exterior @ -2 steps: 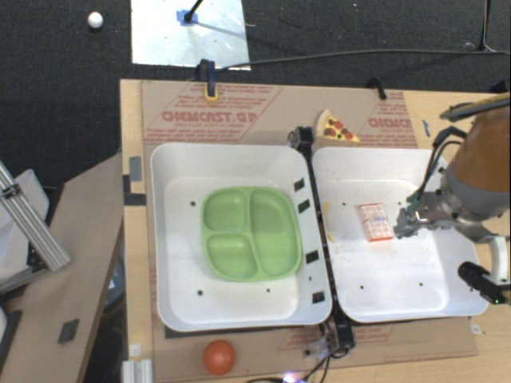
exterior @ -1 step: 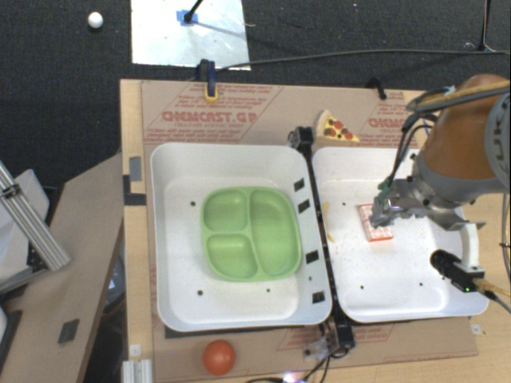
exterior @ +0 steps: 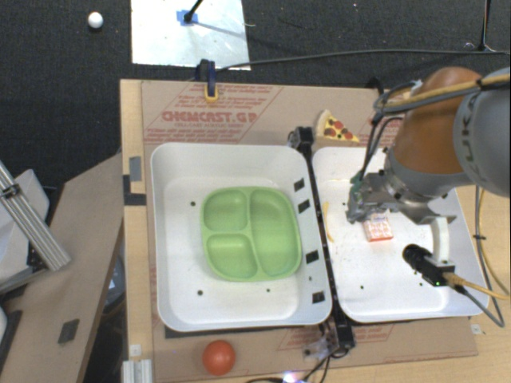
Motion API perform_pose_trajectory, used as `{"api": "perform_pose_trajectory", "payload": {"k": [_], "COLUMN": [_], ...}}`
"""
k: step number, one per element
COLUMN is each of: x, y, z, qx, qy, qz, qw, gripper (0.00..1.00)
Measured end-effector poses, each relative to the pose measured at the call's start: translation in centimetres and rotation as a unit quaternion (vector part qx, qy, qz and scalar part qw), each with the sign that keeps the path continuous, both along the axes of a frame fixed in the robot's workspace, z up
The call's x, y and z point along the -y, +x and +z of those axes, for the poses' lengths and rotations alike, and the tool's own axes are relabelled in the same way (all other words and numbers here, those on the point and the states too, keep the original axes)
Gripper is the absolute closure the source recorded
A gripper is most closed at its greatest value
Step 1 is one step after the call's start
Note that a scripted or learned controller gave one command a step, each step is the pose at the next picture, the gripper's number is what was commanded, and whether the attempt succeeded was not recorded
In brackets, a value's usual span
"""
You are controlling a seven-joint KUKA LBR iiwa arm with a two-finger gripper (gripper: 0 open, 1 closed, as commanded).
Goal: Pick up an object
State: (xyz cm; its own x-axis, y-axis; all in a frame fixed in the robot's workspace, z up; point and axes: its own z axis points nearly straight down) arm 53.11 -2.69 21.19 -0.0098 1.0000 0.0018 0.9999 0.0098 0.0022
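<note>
A green divided plate (exterior: 251,232) lies in the left bin (exterior: 172,174); a pizza-slice toy (exterior: 336,127) sits on the cardboard behind the right bin (exterior: 383,294), and an orange ball (exterior: 219,357) lies in front. A yellow strip (exterior: 327,222) lies by the right bin's left wall. The arm reaches in, gripper (exterior: 363,210) low just beside a small red-and-white packet (exterior: 378,228); its grip cannot be told

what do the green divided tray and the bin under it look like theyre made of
Green divided tray: likely moulded plastic, matte pale green, with soft rounded compartment edges. White bin: probably thin plastic, smooth and slightly glossy, with curved walls and rounded corners.
</note>
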Motion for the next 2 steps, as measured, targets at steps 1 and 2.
{"api": "perform_pose_trajectory", "payload": {"k": [1,2], "x": [-6.1,-10.3], "y": [1.4,3.2], "z": [0.8,1.6], "qx": [0.001,0.001], "qy": [0.0001,0.0001], "qz": [0.001,0.0], "qw": [1.0,1.0], "gripper": [1.0,1.0]}}
